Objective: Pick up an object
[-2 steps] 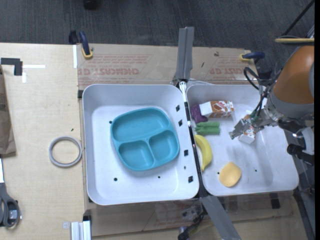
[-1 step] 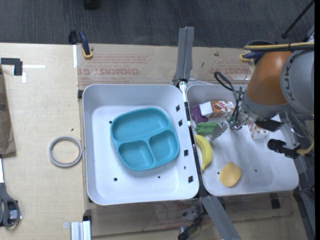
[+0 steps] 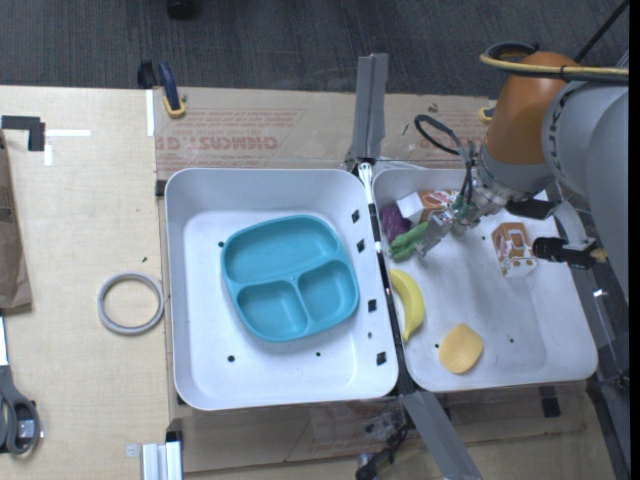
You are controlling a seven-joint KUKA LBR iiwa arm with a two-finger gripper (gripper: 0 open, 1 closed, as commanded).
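My gripper (image 3: 436,232) reaches down into the back left part of the right bin (image 3: 540,353). Its tip is right beside a green item (image 3: 404,245) and a purple item (image 3: 396,222) that lie against the bin's left wall. A white and orange packet (image 3: 430,204) lies just behind the gripper. Another white packet with an orange print (image 3: 513,247) rests to its right. A yellow banana (image 3: 407,304) lies along the left wall nearer the front. An orange-yellow round piece (image 3: 461,349) sits at the bin's front.
The left bin (image 3: 195,353) holds a blue divided plate (image 3: 290,276). On the bench to the left lie a grey tape ring (image 3: 131,302) and scissors (image 3: 15,420). A grey post (image 3: 369,108) stands behind the bins. A black cable (image 3: 437,134) loops near the arm.
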